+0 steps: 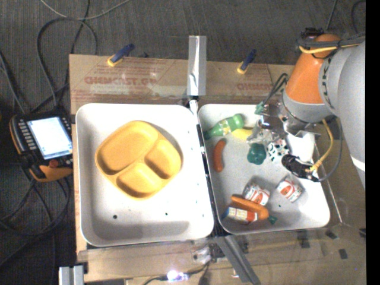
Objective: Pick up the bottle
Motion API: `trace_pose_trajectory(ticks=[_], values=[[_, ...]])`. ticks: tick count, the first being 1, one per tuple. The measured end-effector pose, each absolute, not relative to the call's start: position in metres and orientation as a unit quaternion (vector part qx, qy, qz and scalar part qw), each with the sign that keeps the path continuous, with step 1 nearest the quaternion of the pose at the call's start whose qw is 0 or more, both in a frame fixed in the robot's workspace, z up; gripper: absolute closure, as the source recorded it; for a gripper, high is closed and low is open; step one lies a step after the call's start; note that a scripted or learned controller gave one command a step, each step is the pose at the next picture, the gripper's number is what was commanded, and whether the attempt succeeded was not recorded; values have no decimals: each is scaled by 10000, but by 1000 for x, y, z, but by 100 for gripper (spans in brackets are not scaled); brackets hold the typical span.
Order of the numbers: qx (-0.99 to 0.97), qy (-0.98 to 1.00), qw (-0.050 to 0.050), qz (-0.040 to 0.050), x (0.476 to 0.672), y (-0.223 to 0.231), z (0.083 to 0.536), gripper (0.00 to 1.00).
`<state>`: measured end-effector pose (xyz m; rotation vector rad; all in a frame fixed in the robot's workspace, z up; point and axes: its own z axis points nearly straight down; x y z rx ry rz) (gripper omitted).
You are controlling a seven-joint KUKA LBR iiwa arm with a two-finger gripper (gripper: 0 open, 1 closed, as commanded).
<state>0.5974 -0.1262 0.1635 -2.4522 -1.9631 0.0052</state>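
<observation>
The bottle (pixel 225 125) is green with a yellowish cap end and lies on its side in the far left corner of the right bin (pixel 320 218). My gripper (pixel 262 133) hangs over the far middle of that bin, a short way to the right of the bottle and apart from it. It is just above a small teal object (pixel 256 154). The grey arm with its orange band (pixel 306 82) comes in from the right.
The right bin also holds a yellow piece (pixel 242 133) beside the bottle, a red sausage (pixel 219 154), black-and-white dice (pixel 274 151), two small cans (pixel 256 193) (pixel 289 190), a carrot (pixel 249 205) and a small box (pixel 242 215). A yellow divided plate (pixel 139 158) sits in the left bin (pixel 95 218).
</observation>
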Motion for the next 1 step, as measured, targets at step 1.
trace_pose_trajectory(ticks=[1], values=[[-8032,-5958,12,15,612,-131,131,100]])
